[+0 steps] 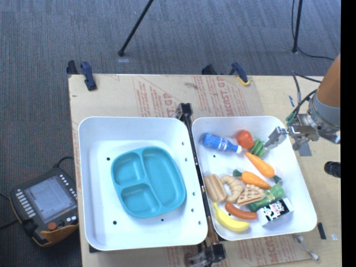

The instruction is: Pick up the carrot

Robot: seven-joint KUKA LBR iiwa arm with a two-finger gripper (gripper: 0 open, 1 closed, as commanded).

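My claw [276, 136] hung over the right bin's [303, 177] upper right edge, holding nothing; couldn't tell if it was released or clenched. The carrot [261, 164] lay just below-left of it in that bin, tip beside the tomato [245, 138], above a second carrot [255, 179].

Bright, even light; soft focus
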